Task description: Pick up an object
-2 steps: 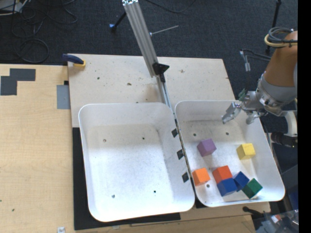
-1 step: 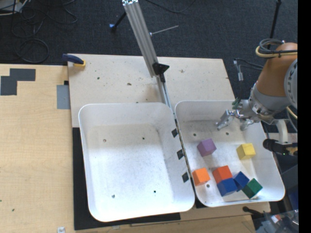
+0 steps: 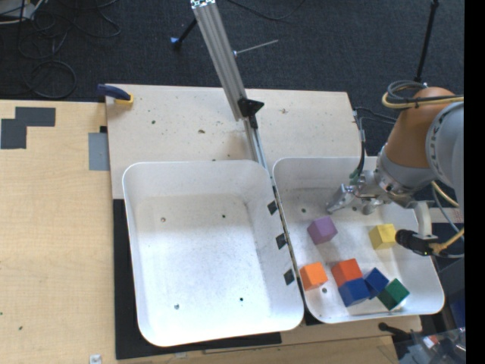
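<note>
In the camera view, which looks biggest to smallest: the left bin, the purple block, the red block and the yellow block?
1. Left bin, by far the biggest.
2. Red block.
3. Purple block, only a bit smaller.
4. Yellow block.
The three blocks look close in size, so their order is unsure.

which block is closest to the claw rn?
The purple block, just below-left of the claw in the right bin. The yellow block sits farther off; the rest cluster at the bin's near edge.
</note>
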### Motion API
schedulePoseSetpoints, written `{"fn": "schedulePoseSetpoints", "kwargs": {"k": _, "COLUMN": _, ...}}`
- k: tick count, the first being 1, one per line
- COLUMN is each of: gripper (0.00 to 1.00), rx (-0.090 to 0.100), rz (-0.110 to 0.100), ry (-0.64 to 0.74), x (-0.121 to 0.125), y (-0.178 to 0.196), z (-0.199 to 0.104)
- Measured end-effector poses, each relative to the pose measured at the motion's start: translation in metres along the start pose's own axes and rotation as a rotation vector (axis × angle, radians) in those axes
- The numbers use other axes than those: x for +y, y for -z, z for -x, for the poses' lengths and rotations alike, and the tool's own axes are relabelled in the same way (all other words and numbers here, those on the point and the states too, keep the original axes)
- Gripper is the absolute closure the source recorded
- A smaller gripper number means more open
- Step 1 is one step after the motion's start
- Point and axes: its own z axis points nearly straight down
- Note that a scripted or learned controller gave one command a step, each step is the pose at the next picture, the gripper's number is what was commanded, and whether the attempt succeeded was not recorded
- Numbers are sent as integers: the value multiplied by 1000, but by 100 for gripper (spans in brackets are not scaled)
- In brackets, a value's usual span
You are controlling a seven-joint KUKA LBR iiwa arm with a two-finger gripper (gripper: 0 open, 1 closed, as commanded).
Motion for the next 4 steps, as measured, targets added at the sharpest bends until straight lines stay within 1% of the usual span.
{"fn": "schedulePoseSetpoints", "kwargs": {"k": 1, "gripper": 100, "rx": -1, "rz": 2, "ry": -2, "x": 1, "y": 13, "z": 1}}
{"fn": "schedulePoseSetpoints", "kwargs": {"k": 2, "gripper": 100, "rx": -2, "rz": 7, "ry": 0, "x": 3, "y": 56, "z": 2}}
{"fn": "schedulePoseSetpoints", "kwargs": {"k": 3, "gripper": 100, "rx": -3, "rz": 9, "ry": 1, "x": 9, "y": 111, "z": 10}}
{"fn": "schedulePoseSetpoints", "kwargs": {"k": 4, "gripper": 100, "rx": -3, "rz": 9, "ry": 4, "x": 11, "y": 157, "z": 17}}
